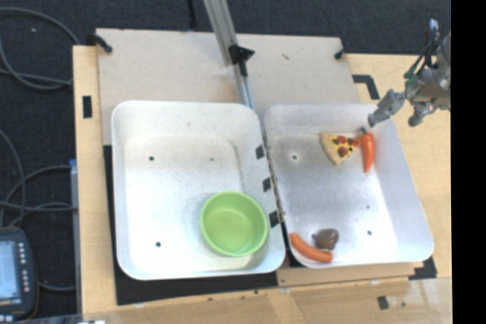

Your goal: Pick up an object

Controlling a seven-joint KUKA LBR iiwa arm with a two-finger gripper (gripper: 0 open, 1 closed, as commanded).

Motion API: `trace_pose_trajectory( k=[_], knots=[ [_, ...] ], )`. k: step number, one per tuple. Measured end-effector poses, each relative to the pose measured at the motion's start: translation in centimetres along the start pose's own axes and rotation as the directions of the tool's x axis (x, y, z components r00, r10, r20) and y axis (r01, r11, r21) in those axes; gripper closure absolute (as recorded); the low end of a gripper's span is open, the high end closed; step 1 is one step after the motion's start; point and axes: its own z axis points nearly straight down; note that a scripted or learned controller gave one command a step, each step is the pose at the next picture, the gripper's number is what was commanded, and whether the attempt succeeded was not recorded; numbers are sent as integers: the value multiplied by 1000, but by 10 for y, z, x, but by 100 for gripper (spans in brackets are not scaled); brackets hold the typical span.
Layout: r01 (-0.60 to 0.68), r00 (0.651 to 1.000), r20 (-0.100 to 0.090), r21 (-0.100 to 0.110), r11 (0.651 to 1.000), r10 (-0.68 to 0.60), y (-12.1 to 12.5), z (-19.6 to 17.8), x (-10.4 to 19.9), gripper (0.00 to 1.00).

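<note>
Leftmost, a handheld screen device (14, 269) at the edge of the view, with cables on the dark floor; next, on the tabletop (91, 163), the left bin (152, 133) holding a green bowl (234, 222) near its front right corner, upright, mouth up; likely light, stiff plastic, smooth and a little slippery, best taken by pinching the rim. An aluminium rail (216, 7) slanting down from the top toward the seam between the bins.

Further right, the right bin (334, 186) with four small things: an orange sausage-shaped toy (310, 248) at the front left corner, just beside a brown lump (326, 238), perhaps touching; toward the back right, a toy pizza slice (339, 147) lying flat, with a toy carrot (367, 150) touching or just beside its right edge. Probably all light; pizza slice flat and hard to get under; carrot narrow and rigid-looking, best gripped across its width mid-length, though crowded by the slice.

Rightmost, the gripper (402, 111) hanging at the back right corner of that bin, near the carrot; fingers spread apart, pinching nothing; wrist reaching in from the right, apparently well above the bin floor.
</note>
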Motion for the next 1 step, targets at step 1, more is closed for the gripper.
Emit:
trace_pose_trajectory(
  k=[1],
  knots=[
    [1,1000,1,0,1000,-1,0,0,0,0]
  ],
)
